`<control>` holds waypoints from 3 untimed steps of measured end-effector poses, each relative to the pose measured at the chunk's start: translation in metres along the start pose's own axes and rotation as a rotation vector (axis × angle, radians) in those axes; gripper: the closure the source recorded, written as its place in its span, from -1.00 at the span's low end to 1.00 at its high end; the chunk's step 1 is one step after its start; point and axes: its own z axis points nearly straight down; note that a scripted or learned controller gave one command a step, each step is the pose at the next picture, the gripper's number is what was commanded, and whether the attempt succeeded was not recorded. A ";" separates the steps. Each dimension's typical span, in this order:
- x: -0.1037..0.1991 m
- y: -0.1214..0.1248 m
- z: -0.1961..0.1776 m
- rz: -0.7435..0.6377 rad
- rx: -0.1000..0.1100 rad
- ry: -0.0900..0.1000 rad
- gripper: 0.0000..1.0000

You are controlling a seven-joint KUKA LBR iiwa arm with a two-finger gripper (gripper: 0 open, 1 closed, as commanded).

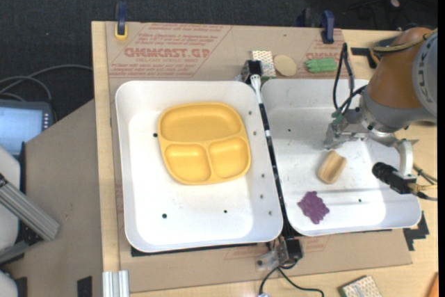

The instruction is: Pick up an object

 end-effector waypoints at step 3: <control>0.009 -0.045 0.000 0.000 0.000 0.000 1.00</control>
